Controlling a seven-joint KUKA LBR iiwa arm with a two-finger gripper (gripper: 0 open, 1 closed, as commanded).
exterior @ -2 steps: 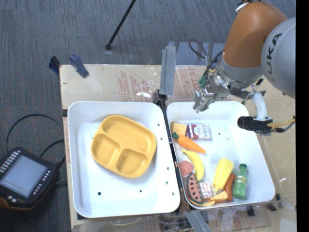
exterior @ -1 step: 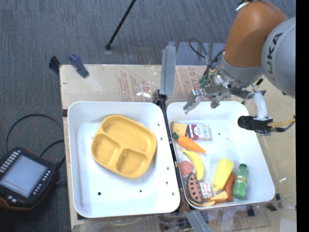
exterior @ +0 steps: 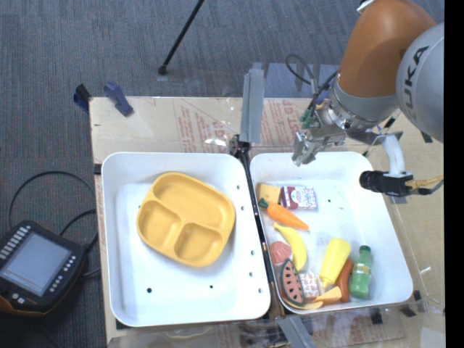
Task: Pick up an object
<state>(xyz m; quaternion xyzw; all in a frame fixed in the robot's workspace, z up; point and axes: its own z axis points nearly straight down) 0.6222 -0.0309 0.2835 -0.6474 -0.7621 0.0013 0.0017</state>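
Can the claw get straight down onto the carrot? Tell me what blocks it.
Probably yes. The claw hangs above the right bin's far edge, and the carrot lies exposed on top, with only the cheese wedge and banana crowding it.

I see an evenly lit, fairly bright view, with light seemingly from overhead. Both white bins (exterior: 181, 307) glare a little and lose surface detail. Shadows are soft and short beneath the yellow plate (exterior: 186, 220). The arm (exterior: 377, 49) looks slightly soft, perhaps blurred. The carpet (exterior: 87, 42) reads dim and grainy.
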